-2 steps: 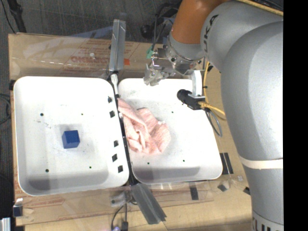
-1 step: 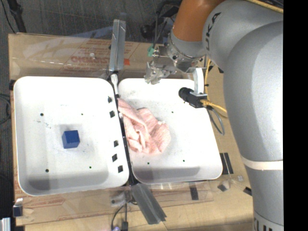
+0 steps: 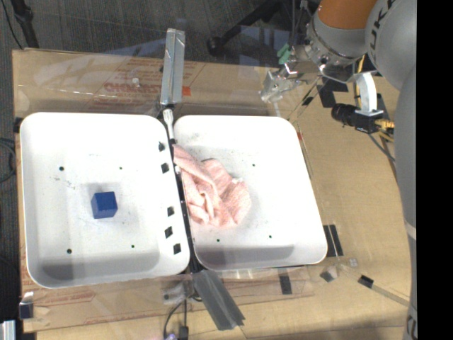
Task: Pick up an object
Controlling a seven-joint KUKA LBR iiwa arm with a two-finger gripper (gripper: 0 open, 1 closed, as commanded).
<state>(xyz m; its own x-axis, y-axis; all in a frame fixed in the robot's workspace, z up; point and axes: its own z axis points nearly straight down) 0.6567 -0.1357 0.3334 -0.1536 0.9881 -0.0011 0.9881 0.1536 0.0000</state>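
Across the bench we see nothing picked yet: blue cube (image 3: 105, 204) and pink cloth (image 3: 211, 192) lie in their bins, while our gripper (image 3: 277, 85) hangs wide and holds nothing beyond the right bin (image 3: 283, 129).

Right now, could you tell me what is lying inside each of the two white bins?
The left bin holds a small blue cube. The right bin holds a crumpled pink cloth against its left wall. Whatever might lie beneath the cloth is covered, so I cannot tell.

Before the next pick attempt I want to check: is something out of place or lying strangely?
Only the crumpled pink cloth: it lies bunched against the left wall of the right white bin, not flat.
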